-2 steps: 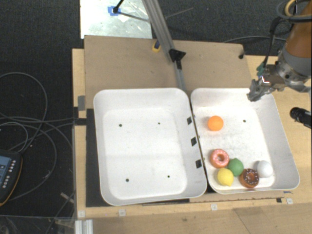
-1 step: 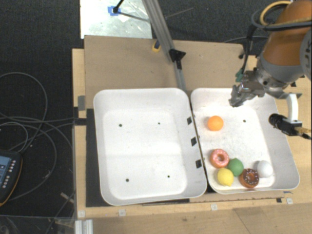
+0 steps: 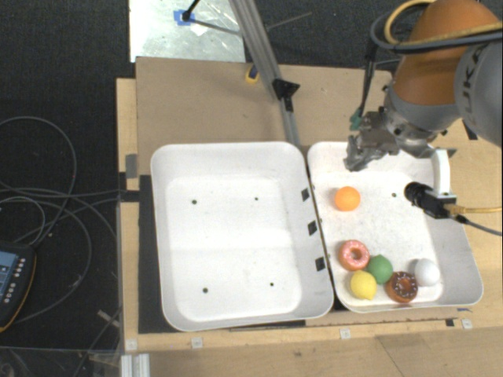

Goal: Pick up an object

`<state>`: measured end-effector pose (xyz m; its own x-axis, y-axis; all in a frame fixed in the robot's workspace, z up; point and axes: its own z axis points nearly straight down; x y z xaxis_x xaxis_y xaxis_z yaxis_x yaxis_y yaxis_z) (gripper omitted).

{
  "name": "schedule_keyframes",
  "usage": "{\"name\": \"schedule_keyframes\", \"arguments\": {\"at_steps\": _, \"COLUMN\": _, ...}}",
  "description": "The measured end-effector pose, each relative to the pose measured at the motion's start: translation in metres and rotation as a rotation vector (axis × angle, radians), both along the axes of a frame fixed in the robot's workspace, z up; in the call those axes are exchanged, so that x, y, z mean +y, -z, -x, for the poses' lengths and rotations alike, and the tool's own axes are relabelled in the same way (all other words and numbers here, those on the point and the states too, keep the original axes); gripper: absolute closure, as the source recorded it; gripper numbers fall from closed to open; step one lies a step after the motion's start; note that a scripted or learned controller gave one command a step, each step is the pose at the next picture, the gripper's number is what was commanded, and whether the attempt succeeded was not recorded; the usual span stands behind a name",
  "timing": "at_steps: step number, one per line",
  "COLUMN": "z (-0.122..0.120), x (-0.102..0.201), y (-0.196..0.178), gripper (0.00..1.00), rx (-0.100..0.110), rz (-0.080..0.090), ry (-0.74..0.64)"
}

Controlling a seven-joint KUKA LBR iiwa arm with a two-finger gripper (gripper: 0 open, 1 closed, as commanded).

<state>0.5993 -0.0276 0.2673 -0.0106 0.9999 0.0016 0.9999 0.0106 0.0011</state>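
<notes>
The gripper [image 3: 357,159] hangs over the right bin's [image 3: 464,258] far end; whether it is open cannot be told. An orange ball [image 3: 346,199], round, lies nearby at its six o'clock.

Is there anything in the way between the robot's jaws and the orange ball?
Nothing visible is. The gripper hangs over the back of the right bin, and the orange ball lies alone on bare bin floor just in front of it. The other toys are clustered near the bin's front edge, away from that path.
</notes>
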Motion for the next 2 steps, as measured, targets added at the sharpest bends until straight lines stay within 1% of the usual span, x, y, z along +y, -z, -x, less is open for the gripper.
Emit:
{"name": "schedule_keyframes", "arguments": {"at_steps": 1, "z": 0.005, "x": 0.054, "y": 0.018, "gripper": 1.00, "rx": 0.001, "rz": 0.000, "ry": 0.000}}
{"name": "schedule_keyframes", "arguments": {"at_steps": 2, "z": 0.015, "x": 0.113, "y": 0.015, "gripper": 1.00, "rx": 0.001, "rz": -0.001, "ry": -0.002}}
